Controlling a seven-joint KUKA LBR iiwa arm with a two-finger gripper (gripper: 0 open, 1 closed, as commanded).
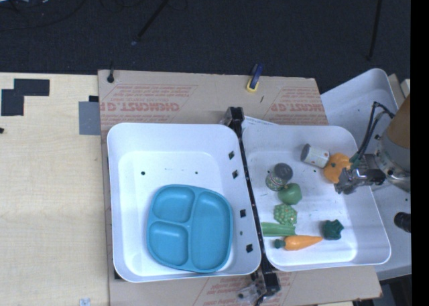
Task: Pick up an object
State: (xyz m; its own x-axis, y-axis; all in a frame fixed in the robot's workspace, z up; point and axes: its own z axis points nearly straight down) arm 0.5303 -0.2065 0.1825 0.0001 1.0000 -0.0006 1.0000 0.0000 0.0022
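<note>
Far left: pale wooden bench top [47,197]. Next, on a sheet of red-printed cardboard [167,100], the left white bin [167,147], holding a blue divided plate [191,227] with three compartments, lying flat toward the near side. Clipped on the cardboard's far edge, about level with the seam between the bins, a blue and yellow clamp [254,78].

Then the right white bin [315,197], with all the pickable pieces:
- Near its left wall, a small grey can [279,176], with a round green toy fruit [290,194] touching it on the near side.
- Just below those, a bumpy green toy vegetable [285,215] and a long green toy vegetable [277,229] lying flat.
- At the near edge, a toy carrot [301,242], tip pointing right.
- Right of the carrot, a small dark green piece [332,230].
- Toward the far side, a pale cylinder [314,155] on its side, next to a round orange piece [335,166].

Furthest right, reaching in over the bin's right side, the gripper [348,183], just beside the orange piece, seemingly touching it. Impossible to tell whether open, closed or gripping anything.
</note>
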